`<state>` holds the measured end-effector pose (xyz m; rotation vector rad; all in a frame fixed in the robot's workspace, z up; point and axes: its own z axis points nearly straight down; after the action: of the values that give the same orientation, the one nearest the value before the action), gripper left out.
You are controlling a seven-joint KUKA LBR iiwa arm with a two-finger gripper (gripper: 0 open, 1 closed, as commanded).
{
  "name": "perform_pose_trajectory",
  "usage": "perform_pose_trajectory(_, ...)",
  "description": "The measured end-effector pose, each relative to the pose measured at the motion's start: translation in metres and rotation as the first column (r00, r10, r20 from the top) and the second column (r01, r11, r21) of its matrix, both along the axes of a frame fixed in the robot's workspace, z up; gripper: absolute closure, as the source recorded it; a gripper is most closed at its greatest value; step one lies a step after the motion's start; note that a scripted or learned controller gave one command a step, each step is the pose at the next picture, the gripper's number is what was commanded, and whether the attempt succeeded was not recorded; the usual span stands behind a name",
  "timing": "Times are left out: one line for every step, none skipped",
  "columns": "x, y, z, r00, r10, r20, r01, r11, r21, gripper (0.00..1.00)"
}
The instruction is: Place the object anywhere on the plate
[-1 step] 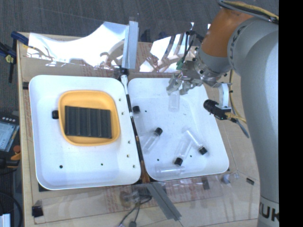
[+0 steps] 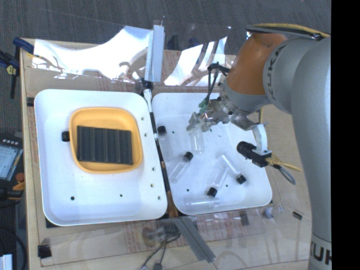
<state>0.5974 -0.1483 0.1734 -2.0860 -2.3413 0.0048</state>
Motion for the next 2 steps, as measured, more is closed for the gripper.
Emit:
perform_pose_trajectory(0.011, 0.046, 0.078, 0.983, 0.182, 0.006, -0.182, 0.983, -0.002, 1.0)
perform_pose_trajectory(0.042, 0.046, 0.03, 0.865, 0.503, 0.003, -0.503, 0.865, 0.0, 1.0)
